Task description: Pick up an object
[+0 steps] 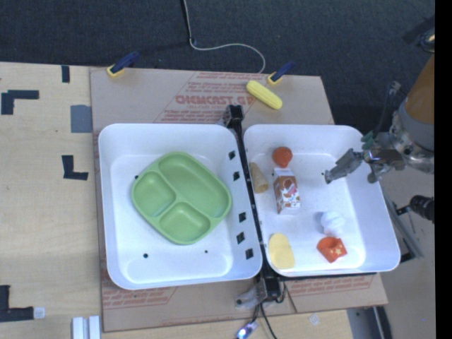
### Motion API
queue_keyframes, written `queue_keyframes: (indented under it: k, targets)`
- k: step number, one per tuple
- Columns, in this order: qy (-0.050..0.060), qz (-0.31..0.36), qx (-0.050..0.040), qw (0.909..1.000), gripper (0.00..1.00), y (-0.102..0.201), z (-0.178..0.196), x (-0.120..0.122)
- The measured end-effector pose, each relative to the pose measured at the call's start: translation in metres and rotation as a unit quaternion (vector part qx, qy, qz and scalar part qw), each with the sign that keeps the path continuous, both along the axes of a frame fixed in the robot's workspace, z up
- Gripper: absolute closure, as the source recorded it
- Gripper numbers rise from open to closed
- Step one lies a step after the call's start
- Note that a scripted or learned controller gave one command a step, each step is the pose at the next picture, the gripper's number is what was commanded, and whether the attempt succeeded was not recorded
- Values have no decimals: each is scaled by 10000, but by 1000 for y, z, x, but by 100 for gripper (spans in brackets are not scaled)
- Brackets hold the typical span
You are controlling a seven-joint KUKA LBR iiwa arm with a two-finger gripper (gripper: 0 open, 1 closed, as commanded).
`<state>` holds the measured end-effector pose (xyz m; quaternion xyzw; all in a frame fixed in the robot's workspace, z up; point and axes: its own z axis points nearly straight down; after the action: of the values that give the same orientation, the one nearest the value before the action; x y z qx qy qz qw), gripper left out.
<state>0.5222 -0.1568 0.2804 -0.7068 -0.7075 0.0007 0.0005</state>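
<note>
Objects are lying in the right white bin (367, 210): a brown-and-white carton (287, 193) at its middle, an orange ball (282, 155) just beyond it, a red box (332, 248) toward the near corner. Over the bin's far right side the gripper (353, 168) is hovering, its dark fingers (340, 168) spreading apart and pinching nothing.

A robotics lab: clamped cardboard (212, 101), taped bench markers (21, 99), loose cable (212, 44).

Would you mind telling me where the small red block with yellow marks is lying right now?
The small red block with yellow marks lies in the right white bin, near its front right corner, just below a small white object and right of a pale yellow piece.
</note>
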Motion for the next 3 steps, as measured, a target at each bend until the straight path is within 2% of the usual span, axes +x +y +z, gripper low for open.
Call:
queue_keyframes:
  k: [1, 2, 3]
  targets:
    - [52, 39, 25, 10000, 0, 108, -102, -23]
    - [18, 17, 10, 10000, 0, 153, -97, -40]
    - [-74, 13, 4, 10000, 0, 150, 47, -37]
